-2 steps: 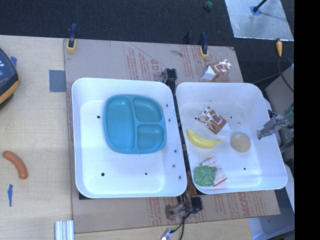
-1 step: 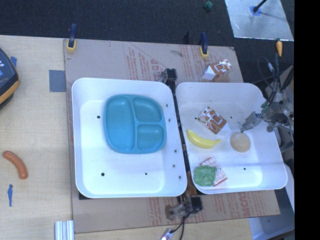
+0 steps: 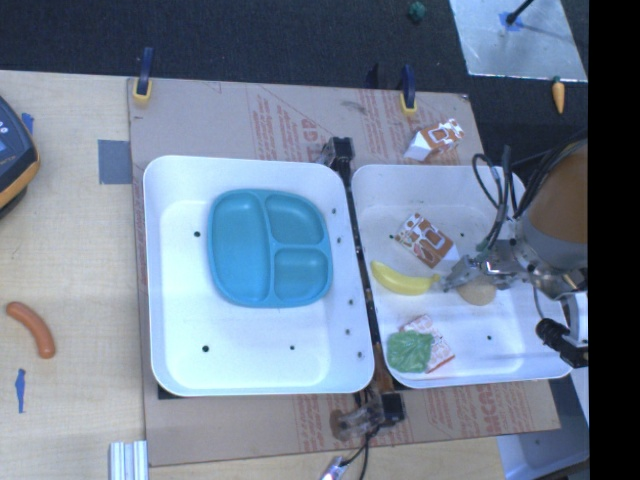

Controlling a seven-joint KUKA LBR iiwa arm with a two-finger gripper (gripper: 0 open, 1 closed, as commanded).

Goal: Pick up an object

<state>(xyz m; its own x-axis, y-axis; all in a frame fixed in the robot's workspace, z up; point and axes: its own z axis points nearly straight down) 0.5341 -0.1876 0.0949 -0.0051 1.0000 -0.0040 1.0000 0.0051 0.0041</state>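
The right white bin [image 3: 520,363] holds a yellow banana [image 3: 401,279], a brown and white carton [image 3: 425,238], a green leafy toy on a white packet [image 3: 412,349] and a small tan round object [image 3: 480,293]. My gripper [image 3: 462,277] reaches in from the right, low over the bin, with its tips just right of the banana's end and above the tan object. Nothing shows between its fingers. The left white bin [image 3: 180,358] carries a blue divided plate [image 3: 270,247].
Another small carton [image 3: 434,140] lies on the cardboard behind the right bin. A red sausage toy [image 3: 32,328] rests on the wooden bench at far left. A dark device [image 3: 12,158] sits at the left edge. Clamps hold the cardboard's far edge.
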